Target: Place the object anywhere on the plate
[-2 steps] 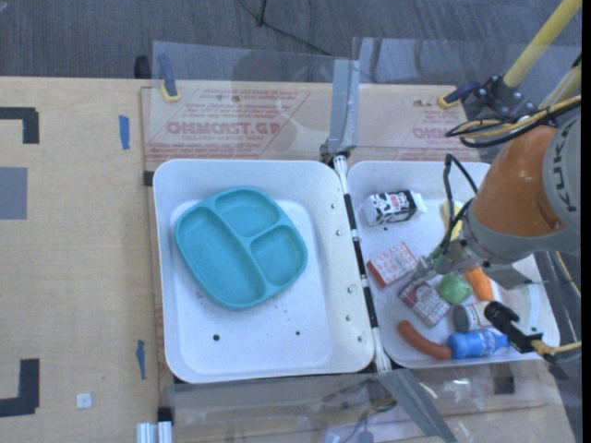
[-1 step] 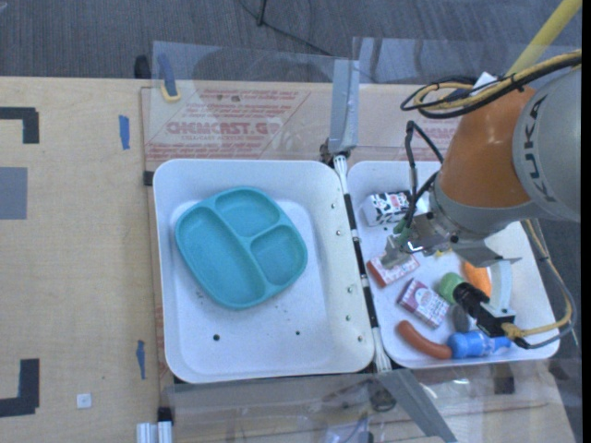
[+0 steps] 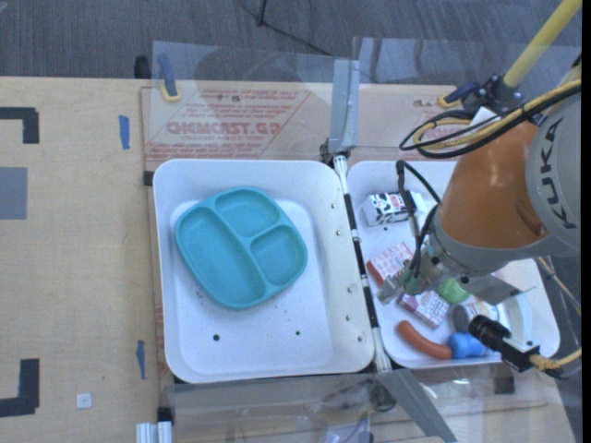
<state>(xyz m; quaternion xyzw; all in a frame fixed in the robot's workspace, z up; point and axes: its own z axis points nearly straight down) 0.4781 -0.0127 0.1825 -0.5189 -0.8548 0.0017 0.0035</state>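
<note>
Teal divided plate [image 3: 242, 245] lies in the left white bin [image 3: 185, 340], long axis slanting upper-left to lower-right. Gripper [image 3: 409, 284] over the right bin [image 3: 545, 335] clutter; finger state unclear. Wooden bench [image 3: 65, 266], grey floor [image 3: 92, 7].

Turquoise three-compartment plate [image 3: 241, 245] flat in left bin [image 3: 175, 340]

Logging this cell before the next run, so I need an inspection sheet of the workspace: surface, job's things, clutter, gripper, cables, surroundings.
Surface: wooden bench with two white bins side by side.
Job's things: blue divided plate in left bin, nothing on it.
Clutter: right bin holds a sausage-like piece, small boxes, a green item, a blue item.
Gripper: gripper low over the right bin's items; grasp unclear.
Cables: black and yellow cables along the arm.
Surroundings: grey floor, blue tape marks.
</note>
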